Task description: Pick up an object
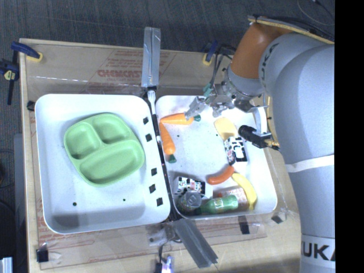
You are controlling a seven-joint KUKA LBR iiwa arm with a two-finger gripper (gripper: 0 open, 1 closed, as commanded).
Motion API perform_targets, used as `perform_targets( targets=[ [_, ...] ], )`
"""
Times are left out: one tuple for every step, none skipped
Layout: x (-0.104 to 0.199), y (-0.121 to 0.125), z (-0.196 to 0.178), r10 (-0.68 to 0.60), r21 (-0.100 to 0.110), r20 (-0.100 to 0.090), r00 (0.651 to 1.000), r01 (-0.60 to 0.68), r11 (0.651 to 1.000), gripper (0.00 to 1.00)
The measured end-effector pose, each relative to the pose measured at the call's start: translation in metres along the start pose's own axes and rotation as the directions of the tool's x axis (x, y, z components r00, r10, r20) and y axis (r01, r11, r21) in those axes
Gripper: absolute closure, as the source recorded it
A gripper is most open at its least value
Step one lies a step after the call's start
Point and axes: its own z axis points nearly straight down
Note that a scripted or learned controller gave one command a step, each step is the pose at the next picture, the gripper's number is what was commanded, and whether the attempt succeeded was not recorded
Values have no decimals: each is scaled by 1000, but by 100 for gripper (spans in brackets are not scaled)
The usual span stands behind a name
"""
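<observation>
Camera view shows the jaws (pixel 196 108) low at the right bin's (pixel 264 178) top edge, touching an orange carrot (pixel 174 119); nothing is lifted yet, and whether they are apart I cannot tell.

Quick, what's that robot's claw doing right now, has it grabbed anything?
Tool: down at the far edge of the right bin, beside a toy carrot. Whether it grips anything cannot be told.

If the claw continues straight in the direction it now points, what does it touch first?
Probably the upper carrot: the claw points left toward its green end, very close. Depth is unclear, so it may pass above.
</observation>
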Motion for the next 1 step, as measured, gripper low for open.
perform_targets(
  targets=[
    [-24, -17, -35, 125, 0, 1, 992, -125, 992, 0]
  ],
)
